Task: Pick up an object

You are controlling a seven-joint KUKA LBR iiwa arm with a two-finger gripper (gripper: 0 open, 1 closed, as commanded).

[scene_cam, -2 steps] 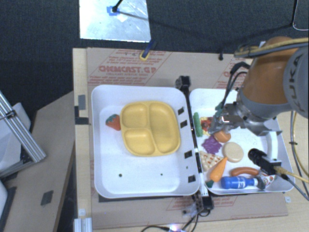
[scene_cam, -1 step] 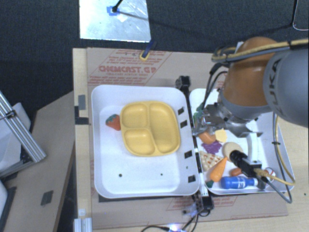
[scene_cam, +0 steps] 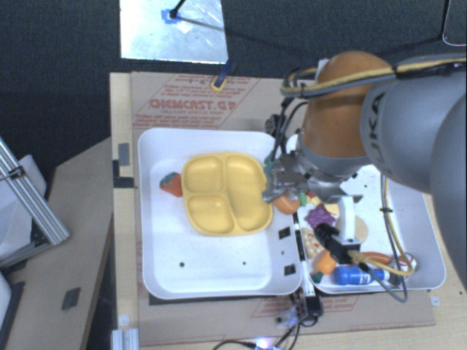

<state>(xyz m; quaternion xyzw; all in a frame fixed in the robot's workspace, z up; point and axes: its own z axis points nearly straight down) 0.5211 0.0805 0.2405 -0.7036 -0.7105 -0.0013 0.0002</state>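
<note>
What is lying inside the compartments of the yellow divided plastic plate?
Nothing shows inside the yellow divided plastic plate; its visible compartments are bare. The gripper covers its right edge, so that part is hidden.

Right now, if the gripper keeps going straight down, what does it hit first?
Most likely the small orange object under the gripper, near the yellow divided plate's right edge; depth is unclear.

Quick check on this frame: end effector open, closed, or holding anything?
End effector: cannot be told; it sits low at the seam between the two bins, by the yellow divided plate, with the wrist covering it.

tool [scene_cam: 281,189] fingers hidden (perhaps by wrist), arm cropped right
</note>
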